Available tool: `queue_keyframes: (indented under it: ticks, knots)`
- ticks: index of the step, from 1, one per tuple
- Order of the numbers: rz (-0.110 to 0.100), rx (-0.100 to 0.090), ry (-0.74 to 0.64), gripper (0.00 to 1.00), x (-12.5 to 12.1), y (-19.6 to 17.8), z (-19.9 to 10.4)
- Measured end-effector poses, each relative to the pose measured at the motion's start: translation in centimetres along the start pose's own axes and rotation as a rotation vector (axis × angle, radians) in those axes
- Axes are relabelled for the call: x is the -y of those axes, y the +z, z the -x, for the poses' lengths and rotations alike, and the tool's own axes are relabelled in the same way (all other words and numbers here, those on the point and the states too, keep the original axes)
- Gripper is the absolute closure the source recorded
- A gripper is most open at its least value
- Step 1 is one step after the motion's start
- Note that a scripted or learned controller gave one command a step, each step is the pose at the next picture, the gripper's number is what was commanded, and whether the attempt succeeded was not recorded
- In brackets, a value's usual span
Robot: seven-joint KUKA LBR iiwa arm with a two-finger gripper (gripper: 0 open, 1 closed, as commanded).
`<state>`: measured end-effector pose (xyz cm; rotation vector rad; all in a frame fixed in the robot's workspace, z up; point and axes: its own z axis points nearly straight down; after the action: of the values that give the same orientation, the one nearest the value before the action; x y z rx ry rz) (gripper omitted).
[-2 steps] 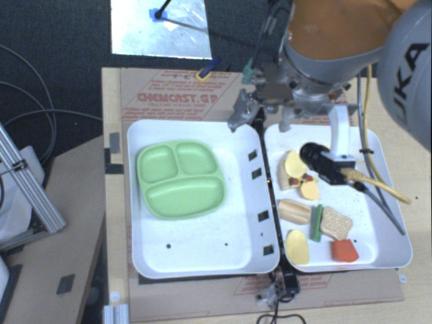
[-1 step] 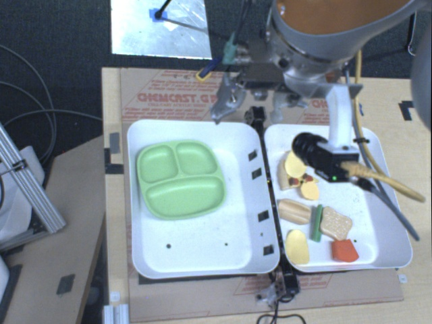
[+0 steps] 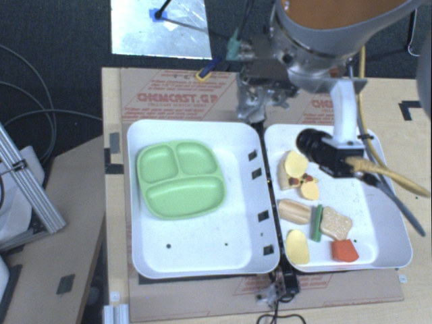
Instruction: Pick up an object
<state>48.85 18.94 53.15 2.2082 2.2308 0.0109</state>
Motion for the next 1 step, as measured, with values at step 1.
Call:
queue_keyframes:
  ticks: [1]
  knots:
    - [-0.009, 0.003, 0.002, 1.0, 0.26, 4.46, -4.77]
